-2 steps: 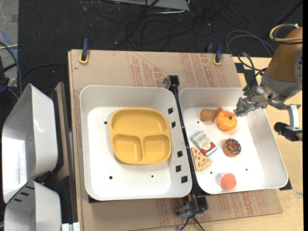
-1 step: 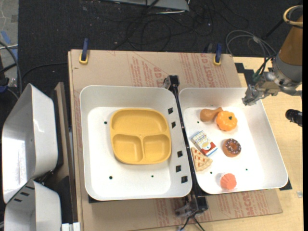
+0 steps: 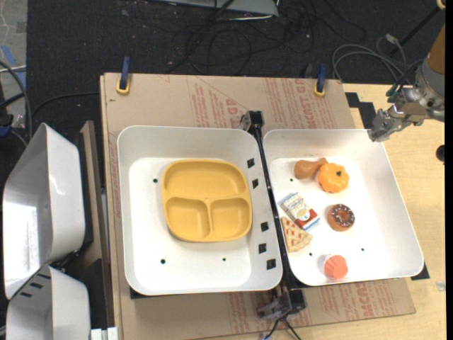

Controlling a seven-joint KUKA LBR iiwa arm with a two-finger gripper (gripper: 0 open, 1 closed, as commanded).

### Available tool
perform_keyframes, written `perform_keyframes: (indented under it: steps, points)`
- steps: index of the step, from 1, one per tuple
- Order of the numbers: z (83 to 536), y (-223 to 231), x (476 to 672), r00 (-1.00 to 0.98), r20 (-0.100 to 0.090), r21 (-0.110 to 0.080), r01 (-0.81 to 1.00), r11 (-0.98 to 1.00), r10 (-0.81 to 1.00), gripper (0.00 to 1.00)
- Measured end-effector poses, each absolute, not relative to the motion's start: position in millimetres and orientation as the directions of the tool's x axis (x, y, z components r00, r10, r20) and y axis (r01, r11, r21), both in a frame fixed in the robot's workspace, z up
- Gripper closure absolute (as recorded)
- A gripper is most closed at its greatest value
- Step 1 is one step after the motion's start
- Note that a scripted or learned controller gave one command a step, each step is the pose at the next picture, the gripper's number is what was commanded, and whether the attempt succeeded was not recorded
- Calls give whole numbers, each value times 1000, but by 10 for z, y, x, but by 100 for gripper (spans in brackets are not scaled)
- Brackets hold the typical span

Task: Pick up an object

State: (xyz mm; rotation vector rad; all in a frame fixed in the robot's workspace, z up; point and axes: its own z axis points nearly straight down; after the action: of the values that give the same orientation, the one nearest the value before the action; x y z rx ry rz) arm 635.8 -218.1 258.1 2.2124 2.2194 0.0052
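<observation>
I see the end effector (image 3: 380, 127) hovering over the far right corner of the right bin (image 3: 396, 211), above the worktop, touching nothing and holding nothing; how far it is open I cannot tell. The nearest pickable things sit below and to its left: the orange pumpkin (image 3: 333, 178), with the doughnut (image 3: 341, 217) further on. I would centre over the pumpkin, descend straight, and close across its widest part

The arm (image 3: 433, 76) is grey metal under an orange band, with thin cables near its wrist.
</observation>
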Motion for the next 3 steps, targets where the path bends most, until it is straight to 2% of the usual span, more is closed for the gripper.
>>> perform_keyframes:
  steps: [1, 3]
  points:
    - [2628, -1678, 6271, -7, 1, 0, 1000, 7, 1000, 100]
    - [2428, -676, 6168, -8, 1, -1, 1000, 8, 1000, 100]
